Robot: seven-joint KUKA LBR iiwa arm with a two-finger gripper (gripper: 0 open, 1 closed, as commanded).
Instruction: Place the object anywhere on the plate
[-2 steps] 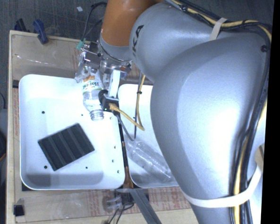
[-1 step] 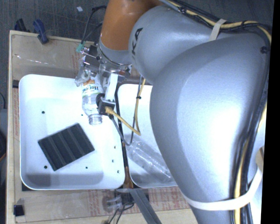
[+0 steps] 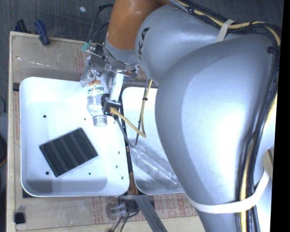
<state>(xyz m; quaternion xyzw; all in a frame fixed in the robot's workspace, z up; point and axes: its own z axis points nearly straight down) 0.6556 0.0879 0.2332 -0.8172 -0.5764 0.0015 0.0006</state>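
A dark ribbed rectangular plate (image 3: 68, 151) lies flat in the left bin (image 3: 33, 96), towards its front. My gripper (image 3: 92, 79) hangs over the back right part of that bin, shut on a small clear plastic bottle (image 3: 96, 105) with a printed label. The bottle hangs tilted, its open neck pointing down and towards the front. It is behind and to the right of the plate, apart from it. The arm's large grey body covers most of the right bin.
A second clear plastic bottle (image 3: 154, 165) lies on its side in the right bin (image 3: 145, 189). The ridge between the two bins (image 3: 127, 161) runs just right of the gripper. A blue clamp (image 3: 42, 32) sits at the bench's back left corner.
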